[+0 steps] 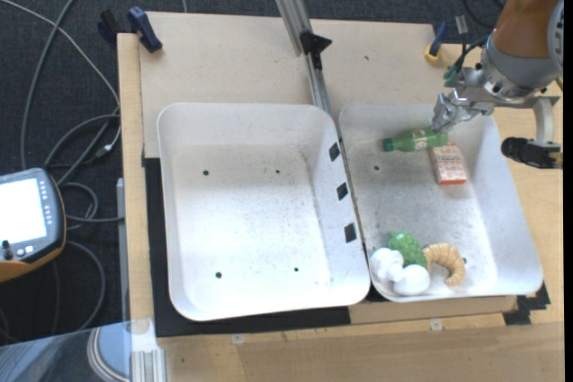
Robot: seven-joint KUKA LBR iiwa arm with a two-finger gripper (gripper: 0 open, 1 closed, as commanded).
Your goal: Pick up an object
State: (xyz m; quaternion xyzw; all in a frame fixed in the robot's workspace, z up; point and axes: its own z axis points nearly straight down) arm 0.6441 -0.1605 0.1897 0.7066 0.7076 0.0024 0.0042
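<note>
In the right bin [501, 219] a green bottle [414, 140] lies on its side near the far wall. Just right of it and a little nearer lies a small orange box [448, 165]. My gripper [443, 123] hangs at the bottle's right end, directly over it, and whether it touches the bottle cannot be made out. At the bin's near edge sit a green toy [407, 246], two white round things [398, 271] and a tan curved piece [448, 263].
The left bin [179, 148] stands beside the right one, with a slanted metal pole [291, 4] rising behind the gap between them. Blue clamps [143, 27] sit at the board's far corners. A pendant [27, 215] and cables lie off the bench at left.
</note>
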